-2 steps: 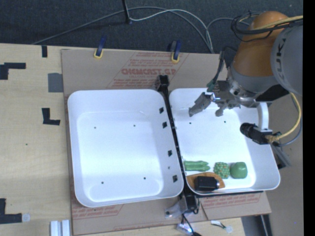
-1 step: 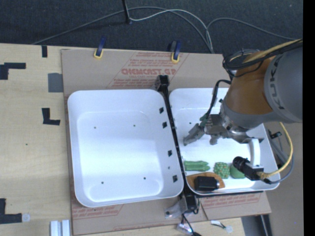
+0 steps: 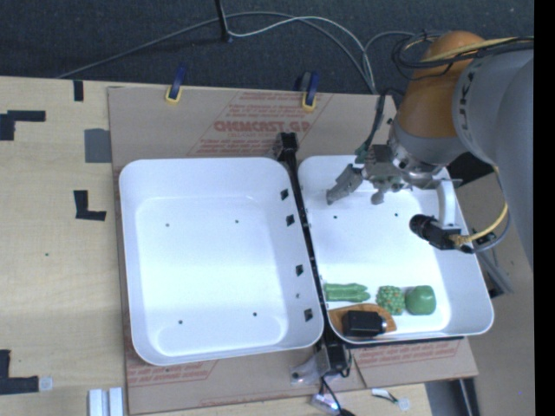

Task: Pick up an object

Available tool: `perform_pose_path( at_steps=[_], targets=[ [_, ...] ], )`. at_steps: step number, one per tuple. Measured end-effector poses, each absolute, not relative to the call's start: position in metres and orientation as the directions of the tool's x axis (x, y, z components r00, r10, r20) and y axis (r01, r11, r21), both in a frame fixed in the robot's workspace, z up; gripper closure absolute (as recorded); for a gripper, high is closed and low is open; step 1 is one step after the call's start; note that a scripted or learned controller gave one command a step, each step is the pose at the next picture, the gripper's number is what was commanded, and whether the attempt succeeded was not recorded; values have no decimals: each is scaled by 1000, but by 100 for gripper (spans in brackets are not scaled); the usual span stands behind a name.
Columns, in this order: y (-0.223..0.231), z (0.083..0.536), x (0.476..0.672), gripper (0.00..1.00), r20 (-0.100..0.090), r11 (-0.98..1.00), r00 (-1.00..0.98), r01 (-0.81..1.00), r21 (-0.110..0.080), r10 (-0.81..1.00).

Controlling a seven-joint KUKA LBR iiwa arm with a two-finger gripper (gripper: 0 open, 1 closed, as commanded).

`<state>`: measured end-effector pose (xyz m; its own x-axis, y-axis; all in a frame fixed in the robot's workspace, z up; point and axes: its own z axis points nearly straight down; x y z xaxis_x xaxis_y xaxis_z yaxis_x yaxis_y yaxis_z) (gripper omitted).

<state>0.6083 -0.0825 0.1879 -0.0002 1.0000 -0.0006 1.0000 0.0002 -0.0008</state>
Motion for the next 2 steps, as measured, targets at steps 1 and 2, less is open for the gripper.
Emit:
perform_pose_path(
  at_steps=[1,2],
  targets=[
    [-87,143,596,0,0,0,0,1000,-5,1000],
    [44,190,598,0,4,11,-11,1000,3,1000]
  ],
)
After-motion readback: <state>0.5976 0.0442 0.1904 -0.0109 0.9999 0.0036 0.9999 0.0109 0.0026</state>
